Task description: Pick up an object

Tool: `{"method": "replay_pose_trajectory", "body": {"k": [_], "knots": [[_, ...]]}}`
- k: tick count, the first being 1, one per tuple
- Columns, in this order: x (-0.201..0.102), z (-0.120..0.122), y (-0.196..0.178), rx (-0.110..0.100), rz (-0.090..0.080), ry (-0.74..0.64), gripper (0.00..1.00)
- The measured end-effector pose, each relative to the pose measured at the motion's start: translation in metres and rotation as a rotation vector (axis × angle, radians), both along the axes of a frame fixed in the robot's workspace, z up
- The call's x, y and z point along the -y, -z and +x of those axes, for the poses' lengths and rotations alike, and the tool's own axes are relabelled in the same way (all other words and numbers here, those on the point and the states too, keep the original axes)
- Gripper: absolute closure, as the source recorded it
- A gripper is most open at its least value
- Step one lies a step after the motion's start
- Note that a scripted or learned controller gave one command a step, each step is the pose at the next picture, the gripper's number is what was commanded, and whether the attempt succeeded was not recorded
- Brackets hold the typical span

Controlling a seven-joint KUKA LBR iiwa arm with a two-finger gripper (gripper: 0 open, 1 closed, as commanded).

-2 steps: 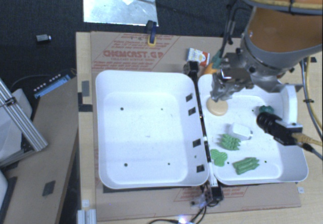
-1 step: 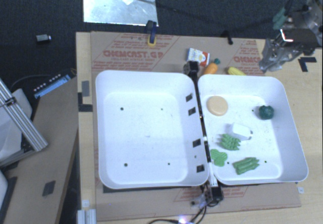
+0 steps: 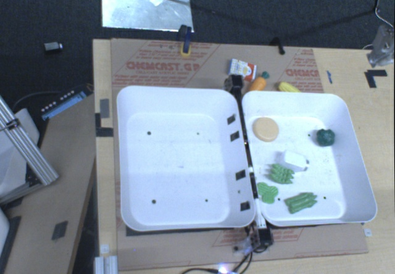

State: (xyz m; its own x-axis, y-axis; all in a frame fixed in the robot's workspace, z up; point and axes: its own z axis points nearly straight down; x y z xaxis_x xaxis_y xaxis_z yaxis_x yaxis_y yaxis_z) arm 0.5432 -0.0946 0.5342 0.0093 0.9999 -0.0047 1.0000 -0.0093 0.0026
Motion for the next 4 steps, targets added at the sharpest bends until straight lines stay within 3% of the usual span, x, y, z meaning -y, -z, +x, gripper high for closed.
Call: {"method": "replay_pose_trajectory", "body": {"k": [2,3,4], "knots": [[-0.023,-0.058,-0.001,0.0,0.005,-0.013,1.0],[0.04,0.021,0.0,0.001,0.001,-0.007,1.0],[0.032,-0.014,-0.001,0.001,0.004,-0.012,1.0]]}}
